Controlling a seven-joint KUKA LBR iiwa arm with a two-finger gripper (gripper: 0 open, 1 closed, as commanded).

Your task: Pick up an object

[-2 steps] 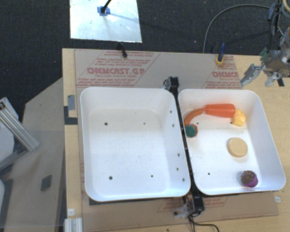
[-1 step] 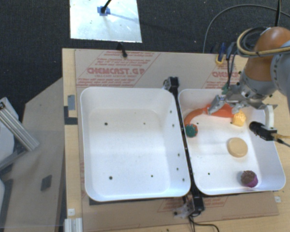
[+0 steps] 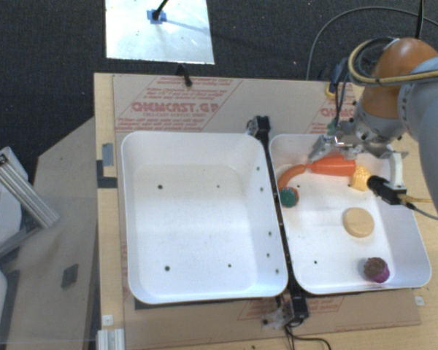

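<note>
Claw [image 3: 341, 146] low over orange carrot toy [image 3: 323, 168]; finger spread unclear.

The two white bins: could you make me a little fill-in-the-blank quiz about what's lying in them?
1. The orange carrot-shaped toy lies in the ____ bin as the camera sees it.
2. The flat round disc in the right bin is ____ in colour.
3. The small purple ball lies near that bin's ____ corner.
4. The gripper hangs over the ____ bin.

Missing words: right; cream; front right; right
</note>
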